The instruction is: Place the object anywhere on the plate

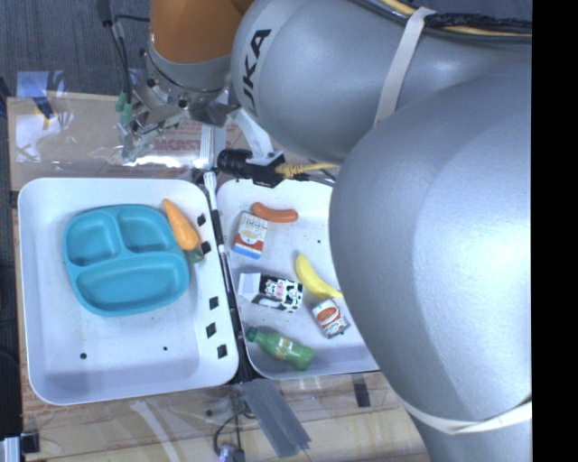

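The camera view shows a blue plate [126,257] lying in the left bin [45,361], with a carrot [181,226] resting against the plate's upper right edge. The right bin [348,359] holds a sausage [275,214], a small carton [250,235], a black-and-white box [279,291], a banana [314,278], a can [330,318] and a green bottle [281,349]. The tool [144,122] hangs at the upper left of the frame, above the bins over the tabletop [54,135]; whether it is apart or together I cannot tell.

Bulky grey arm [433,226], orange band [190,27], black lettering
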### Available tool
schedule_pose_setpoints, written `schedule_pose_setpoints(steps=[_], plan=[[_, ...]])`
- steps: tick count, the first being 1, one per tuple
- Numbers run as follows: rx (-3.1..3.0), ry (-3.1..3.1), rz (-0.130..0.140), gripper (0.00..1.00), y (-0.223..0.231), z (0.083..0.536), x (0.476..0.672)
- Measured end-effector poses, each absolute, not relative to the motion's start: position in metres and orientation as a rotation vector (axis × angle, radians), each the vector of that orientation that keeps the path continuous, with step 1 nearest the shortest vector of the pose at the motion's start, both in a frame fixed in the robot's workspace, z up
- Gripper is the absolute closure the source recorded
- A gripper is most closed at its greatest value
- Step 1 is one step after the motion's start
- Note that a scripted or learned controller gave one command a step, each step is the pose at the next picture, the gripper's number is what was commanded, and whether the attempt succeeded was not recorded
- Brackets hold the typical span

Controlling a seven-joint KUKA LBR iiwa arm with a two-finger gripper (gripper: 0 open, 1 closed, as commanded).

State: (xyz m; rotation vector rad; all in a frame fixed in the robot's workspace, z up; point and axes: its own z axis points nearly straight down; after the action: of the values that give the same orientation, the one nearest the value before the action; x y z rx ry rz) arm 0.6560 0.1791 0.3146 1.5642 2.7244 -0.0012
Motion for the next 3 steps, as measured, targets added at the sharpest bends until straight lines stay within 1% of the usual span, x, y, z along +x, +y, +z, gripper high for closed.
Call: schedule_pose_setpoints(steps=[1,2,3], plan=[[1.487,2.772,-0.008,1.0,0.161,0.247,0.604],[1.397,2.815,-0.002,1.0,0.184,0.336,0.656],[1.274,2.877,-0.009,1.0,0.178,0.14,0.62]])
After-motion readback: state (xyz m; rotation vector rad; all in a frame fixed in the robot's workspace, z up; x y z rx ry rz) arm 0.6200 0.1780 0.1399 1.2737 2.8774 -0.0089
